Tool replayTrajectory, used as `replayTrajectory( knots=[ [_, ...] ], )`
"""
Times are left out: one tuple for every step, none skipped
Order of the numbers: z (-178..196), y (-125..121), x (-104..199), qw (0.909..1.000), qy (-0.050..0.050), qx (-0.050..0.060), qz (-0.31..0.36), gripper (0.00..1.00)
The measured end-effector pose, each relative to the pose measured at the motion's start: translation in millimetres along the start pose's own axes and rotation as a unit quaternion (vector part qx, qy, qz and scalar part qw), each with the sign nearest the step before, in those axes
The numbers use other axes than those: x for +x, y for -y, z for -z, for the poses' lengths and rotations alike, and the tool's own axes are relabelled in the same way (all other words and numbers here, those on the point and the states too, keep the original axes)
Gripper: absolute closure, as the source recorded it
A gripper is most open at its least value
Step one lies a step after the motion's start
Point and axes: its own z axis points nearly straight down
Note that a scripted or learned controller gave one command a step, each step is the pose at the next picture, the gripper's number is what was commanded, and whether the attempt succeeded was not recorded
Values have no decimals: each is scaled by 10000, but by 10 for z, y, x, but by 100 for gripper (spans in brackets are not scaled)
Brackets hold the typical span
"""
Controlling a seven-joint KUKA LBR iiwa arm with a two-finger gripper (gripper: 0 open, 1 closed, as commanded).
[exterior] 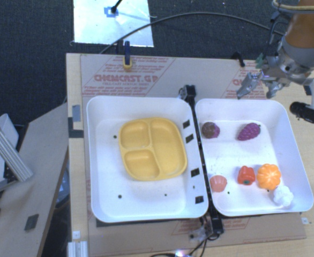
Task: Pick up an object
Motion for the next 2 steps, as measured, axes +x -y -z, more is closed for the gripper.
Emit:
replayTrajectory(
  knots=[
    [73, -18, 3, 10000, 8, -57, 10, 0],
    [-425, -89, -77, 10000, 10, -48, -1, 0]
  ],
)
